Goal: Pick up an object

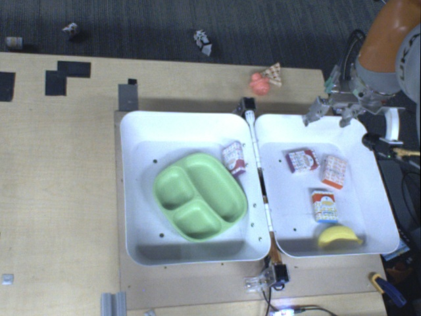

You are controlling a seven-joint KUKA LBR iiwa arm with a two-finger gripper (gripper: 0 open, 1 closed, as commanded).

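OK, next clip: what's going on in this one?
A grey and orange robot arm is set to pick an object from two white bins. Its tool hovers at the far edge of the right bin with nothing between its fingers. That bin holds three small packets and a yellow banana. The left bin holds a green divided plate and another packet. Nothing is grasped yet.

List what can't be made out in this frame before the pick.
- Gripper, camera view: small and seen at a slant at the right bin's far rim; finger state unreadable.
- Arm: cut off by the right and top edges.
- Small packets: print too small and blurred to read.
- Packet at the green tray's edge: whether it touches the tray is unclear.
- Bits on the dark floor: too small to identify.
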